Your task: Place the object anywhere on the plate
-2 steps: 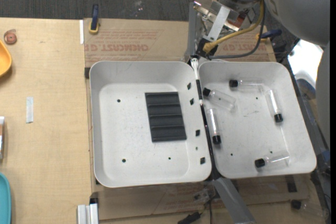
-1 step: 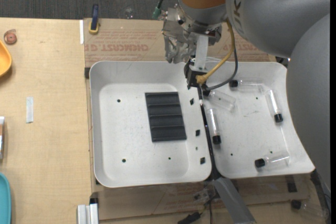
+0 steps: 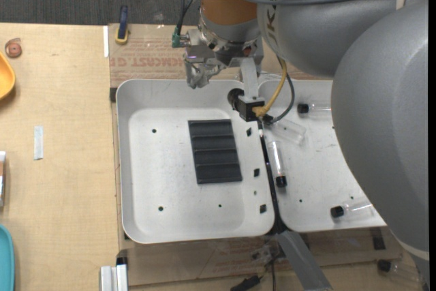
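We find the arm (image 3: 354, 58) over the left bin's (image 3: 136, 215) far rim. The black ribbed block (image 3: 216, 151) lies on that bin's floor, unlifted. The gripper's (image 3: 197, 75) opening we cannot tell. Placement remains outstanding.

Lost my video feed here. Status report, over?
End effector over the left bin's back rim, nothing seen in it. Black ridged plate lies flat mid-bin, nothing on it. Clear tubes lie in the right bin.
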### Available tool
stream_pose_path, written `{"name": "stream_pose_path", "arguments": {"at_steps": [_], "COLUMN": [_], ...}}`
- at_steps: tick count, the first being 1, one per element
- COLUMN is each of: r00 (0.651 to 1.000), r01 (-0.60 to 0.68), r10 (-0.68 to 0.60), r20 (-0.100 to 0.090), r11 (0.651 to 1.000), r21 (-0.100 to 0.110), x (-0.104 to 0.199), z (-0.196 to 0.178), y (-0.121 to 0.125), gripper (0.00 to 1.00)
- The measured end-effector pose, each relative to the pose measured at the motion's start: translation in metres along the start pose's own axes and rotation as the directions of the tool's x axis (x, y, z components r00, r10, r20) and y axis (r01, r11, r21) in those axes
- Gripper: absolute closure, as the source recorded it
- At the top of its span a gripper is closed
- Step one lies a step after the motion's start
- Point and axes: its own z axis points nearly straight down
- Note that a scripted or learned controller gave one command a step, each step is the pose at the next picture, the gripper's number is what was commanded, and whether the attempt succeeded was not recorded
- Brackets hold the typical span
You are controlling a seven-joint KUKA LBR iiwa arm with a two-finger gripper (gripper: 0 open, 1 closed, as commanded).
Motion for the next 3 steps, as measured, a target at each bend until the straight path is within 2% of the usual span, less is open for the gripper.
{"name": "stream_pose_path", "arguments": {"at_steps": [1,2,3], "r00": [0.997,0.910,0.859], "r01": [0.075,0.415,0.513], "r10": [-0.075,-0.415,-0.513], "r20": [0.000,0.001,0.001], "r11": [0.997,0.910,0.859], "r21": [-0.001,-0.004,-0.003], "x": [0.037,0.031,0.017], "z": [0.023,0.062,0.062], "y": [-0.044,0.004,-0.061], "gripper": [1.00,1.00,1.00]}}
